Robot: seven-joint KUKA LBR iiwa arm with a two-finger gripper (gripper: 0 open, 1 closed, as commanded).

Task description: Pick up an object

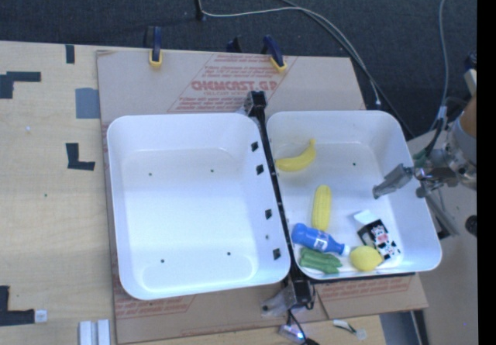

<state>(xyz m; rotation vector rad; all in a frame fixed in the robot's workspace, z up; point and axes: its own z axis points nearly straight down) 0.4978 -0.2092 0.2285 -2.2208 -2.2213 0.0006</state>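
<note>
The right bin [341, 115] holds a yellow banana [297, 159], a yellow corn cob [321, 206], a blue bottle [316, 239], a green pod [320, 262], a yellow lemon [365, 258] and a small white, black and red box [377, 234]. My gripper [404, 185] hangs over the right side of that bin, above and to the right of the box. Its fingers are spread open with nothing between them. One grey finger [387, 183] points left over the bin floor.
The left bin [116, 138] sits beside the right one on a cardboard sheet [225, 80] held by two clamps at the back. A black divider [267, 181] runs between the bins. Cables cross the dark floor behind the bench.
</note>
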